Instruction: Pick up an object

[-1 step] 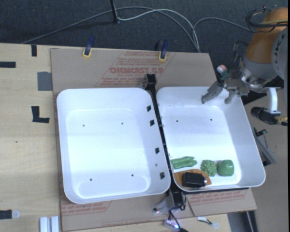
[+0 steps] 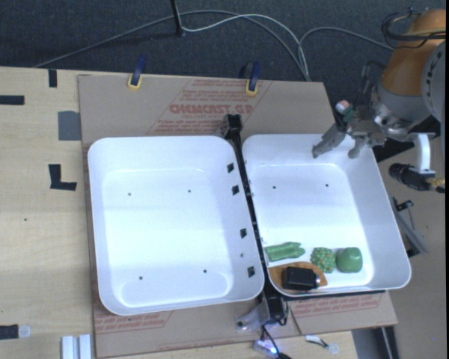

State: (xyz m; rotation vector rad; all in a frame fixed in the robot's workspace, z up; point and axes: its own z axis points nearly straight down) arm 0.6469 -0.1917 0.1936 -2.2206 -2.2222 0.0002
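At the near edge of the right bin [image 2: 374,193] a black block [image 2: 300,278] lies on top of a flat orange piece [image 2: 319,278], close to the divider between the 2 bins. Just behind it a long green pod-shaped toy [image 2: 283,250] lies on its side, pale green and ridged. To its right sits a knobbly green toy like a broccoli head [image 2: 323,258], and touching that one, a smooth rounded green lump [image 2: 349,259], darker and glossier. All 5 things crowd the near corner of that bin, none of them lifted.

The left bin [image 2: 165,223] sits beside it on a sheet of brown cardboard [image 2: 202,107] with red lettering, clipped at the far edge by 2 clamps.

The grey arm [image 2: 408,73] comes in from the right, and its gripper [image 2: 339,145] hangs over the far right corner of the right bin, well apart from the toys. Its 2 fingers [image 2: 323,143] are spread apart with nothing between them.
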